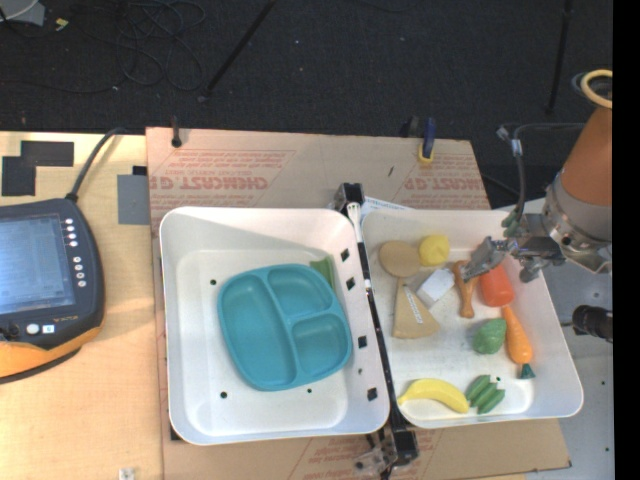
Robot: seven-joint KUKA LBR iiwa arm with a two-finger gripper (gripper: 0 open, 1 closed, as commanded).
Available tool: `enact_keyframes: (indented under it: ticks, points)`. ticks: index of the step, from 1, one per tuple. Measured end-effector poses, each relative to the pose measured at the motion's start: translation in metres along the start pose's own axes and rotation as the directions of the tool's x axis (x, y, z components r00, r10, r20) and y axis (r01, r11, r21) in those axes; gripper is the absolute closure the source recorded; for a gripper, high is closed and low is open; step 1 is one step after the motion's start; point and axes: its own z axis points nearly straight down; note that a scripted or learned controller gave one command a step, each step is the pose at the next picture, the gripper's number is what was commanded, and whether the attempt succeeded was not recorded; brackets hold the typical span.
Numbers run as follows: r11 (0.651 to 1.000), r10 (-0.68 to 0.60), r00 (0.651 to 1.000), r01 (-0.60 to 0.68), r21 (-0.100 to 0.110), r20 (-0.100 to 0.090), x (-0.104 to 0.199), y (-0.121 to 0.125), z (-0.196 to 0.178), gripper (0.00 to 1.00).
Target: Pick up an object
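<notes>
Banana (434, 395) lies nearest, while the gripper (497, 259), openness unclear and holding nothing visible, hovers beside the red tomato (496, 287); descent comes next.

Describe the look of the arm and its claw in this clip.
The arm has an orange band above a grey wrist section. A thin dark cable loops beside it. The claw is a small grey metal two-finger assembly with dark parts.

You see the wooden bench (60, 388); on it lies a brown cardboard sheet (300, 173), which carries two white bins (190, 238) side by side; a grey tablet-like pendant (40, 268) rests at the left
</notes>
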Motion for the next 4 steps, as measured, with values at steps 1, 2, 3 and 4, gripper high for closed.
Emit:
enact_keyframes:
  ticks: [1, 2, 3, 4]
  points:
    - [1.000, 0.004, 1.000, -0.004, 0.011, -0.001, -0.058, -0.009, 0.127, 0.00]
    - [1.000, -0.006, 1.000, 0.006, -0.012, -0.002, -0.063, -0.012, 0.161, 0.00]
    - [1.000, -0.010, 1.000, 0.010, -0.013, -0.006, -0.057, -0.045, 0.160, 0.00]
    - [1.000, -0.001, 1.000, 0.001, -0.008, -0.001, -0.063, -0.046, 0.151, 1.00]
